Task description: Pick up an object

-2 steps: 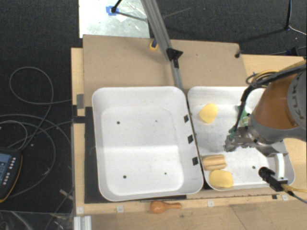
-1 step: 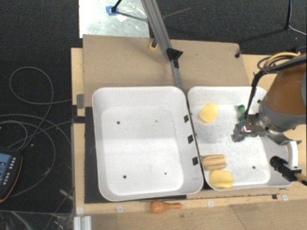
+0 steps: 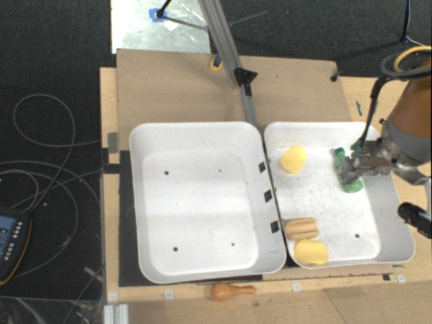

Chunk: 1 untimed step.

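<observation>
Pincer (image 3: 350, 172) over green obj (image 3: 352, 184), rt bin (image 3: 378, 241).

The grey arm with its orange band is reaching in from the right over the right bin (image 3: 388, 248), its gripper (image 3: 350, 171) sitting low against a green object (image 3: 352, 183) near the bin's far right side. A pale yellow lump (image 3: 293, 159) is lying toward the bin's upper left, well apart from the gripper. A tan hot-dog bun (image 3: 301, 228) is resting just above another yellow piece (image 3: 311, 252) at the near edge. An orange-brown toy (image 3: 231, 290) is lying on the bench below the left bin (image 3: 196, 137).
</observation>
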Each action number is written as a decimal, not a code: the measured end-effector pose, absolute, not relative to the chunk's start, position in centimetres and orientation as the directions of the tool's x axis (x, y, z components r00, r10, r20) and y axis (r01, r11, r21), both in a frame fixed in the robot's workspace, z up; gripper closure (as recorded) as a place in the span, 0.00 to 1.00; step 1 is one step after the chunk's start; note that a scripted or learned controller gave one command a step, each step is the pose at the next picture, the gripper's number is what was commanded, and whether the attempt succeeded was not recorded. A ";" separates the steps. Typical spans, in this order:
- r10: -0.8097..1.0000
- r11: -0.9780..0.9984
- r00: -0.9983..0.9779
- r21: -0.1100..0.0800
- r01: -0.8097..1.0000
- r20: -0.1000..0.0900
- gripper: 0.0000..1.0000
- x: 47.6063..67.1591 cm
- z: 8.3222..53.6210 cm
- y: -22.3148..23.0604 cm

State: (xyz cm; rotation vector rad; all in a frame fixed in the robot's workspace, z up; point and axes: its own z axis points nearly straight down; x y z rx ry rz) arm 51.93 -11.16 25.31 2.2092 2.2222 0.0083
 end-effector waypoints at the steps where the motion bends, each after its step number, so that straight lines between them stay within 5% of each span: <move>1: 1.000 0.006 -0.006 0.008 1.000 -0.002 1.00 52.1 30.1 -11.2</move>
